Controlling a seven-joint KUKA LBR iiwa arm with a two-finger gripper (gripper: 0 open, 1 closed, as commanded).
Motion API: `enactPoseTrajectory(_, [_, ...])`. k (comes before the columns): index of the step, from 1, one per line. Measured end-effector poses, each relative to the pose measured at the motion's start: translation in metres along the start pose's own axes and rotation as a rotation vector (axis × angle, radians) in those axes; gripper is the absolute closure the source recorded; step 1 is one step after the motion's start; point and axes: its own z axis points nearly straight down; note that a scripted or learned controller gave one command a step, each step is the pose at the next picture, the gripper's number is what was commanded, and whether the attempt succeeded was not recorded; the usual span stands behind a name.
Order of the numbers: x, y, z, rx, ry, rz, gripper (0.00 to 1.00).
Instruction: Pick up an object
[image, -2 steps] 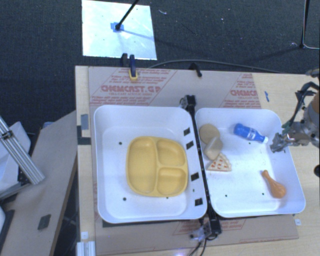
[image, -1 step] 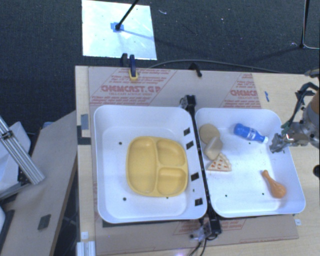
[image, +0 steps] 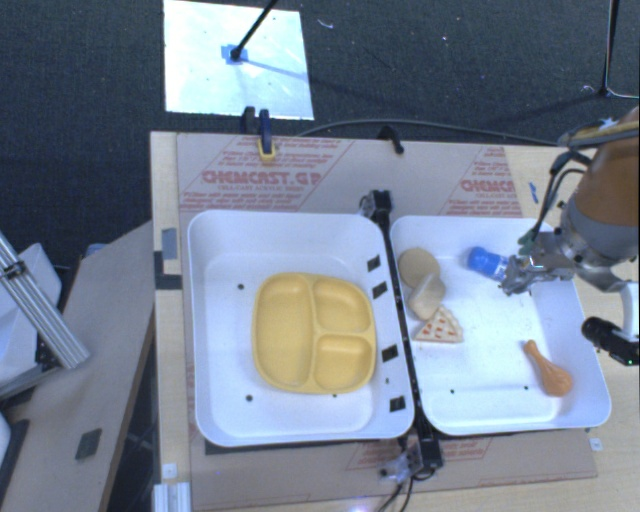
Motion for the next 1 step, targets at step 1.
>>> enactPoseTrajectory(1, [0.0525, 0.0163, 0.0072, 0.0, 0.0, 0.0, 1.0])
